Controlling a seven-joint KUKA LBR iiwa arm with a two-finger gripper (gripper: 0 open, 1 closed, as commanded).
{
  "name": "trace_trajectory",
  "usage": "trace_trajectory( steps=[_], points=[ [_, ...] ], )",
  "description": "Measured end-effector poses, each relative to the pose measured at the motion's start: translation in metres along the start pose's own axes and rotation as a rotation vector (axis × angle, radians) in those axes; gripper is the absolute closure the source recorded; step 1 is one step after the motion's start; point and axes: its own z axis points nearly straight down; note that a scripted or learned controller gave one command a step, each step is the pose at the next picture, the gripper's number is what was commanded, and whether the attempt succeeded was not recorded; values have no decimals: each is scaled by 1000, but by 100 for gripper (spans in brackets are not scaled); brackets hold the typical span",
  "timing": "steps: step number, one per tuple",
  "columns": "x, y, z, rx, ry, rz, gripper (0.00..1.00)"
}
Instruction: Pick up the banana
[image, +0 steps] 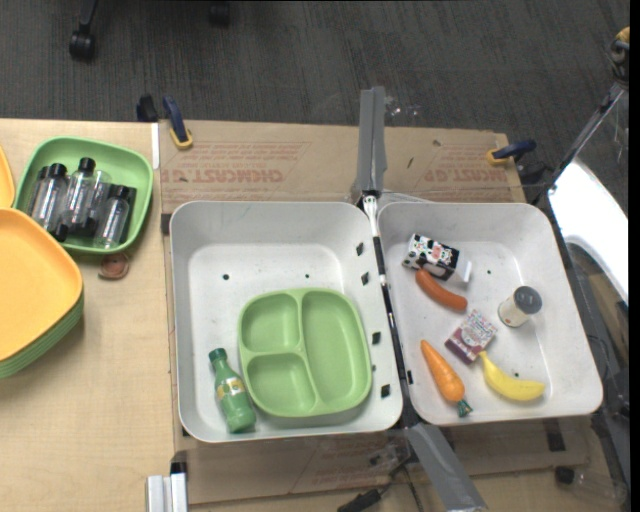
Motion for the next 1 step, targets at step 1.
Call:
trace_trajectory(
  steps=[1],
  points=[
    [1, 0, -17, 0, 0, -5, 100]
  ],
)
